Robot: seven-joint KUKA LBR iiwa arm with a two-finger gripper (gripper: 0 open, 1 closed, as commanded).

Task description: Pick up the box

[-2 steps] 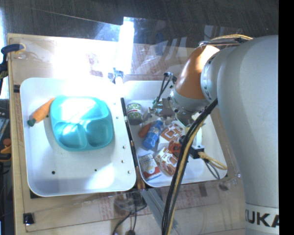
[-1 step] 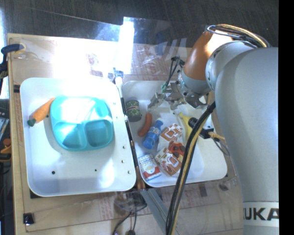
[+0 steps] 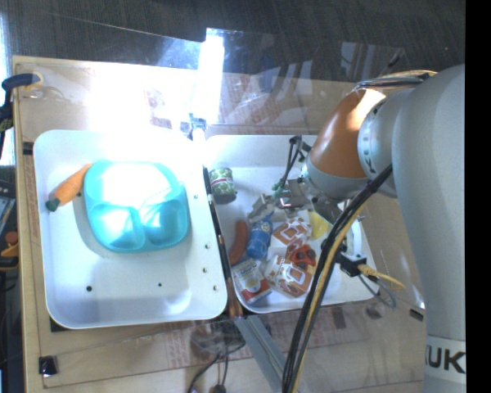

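Box (image 3: 293, 256): right bin (image 3: 254, 150), near front edge; long axis roughly front-to-back; gripper (image 3: 280, 195) above clutter, grip state indiscernible.

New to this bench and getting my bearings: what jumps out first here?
The turquoise divided dish gleams in the left bin, with a toy carrot at its upper-left edge. The grey arm with its orange band leans over the right bin, its claw among a pile of small packets.

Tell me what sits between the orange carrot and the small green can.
In the camera view, a turquoise plastic divided dish lies between the orange carrot and the small green can, along with the two white bins' adjoining rims.
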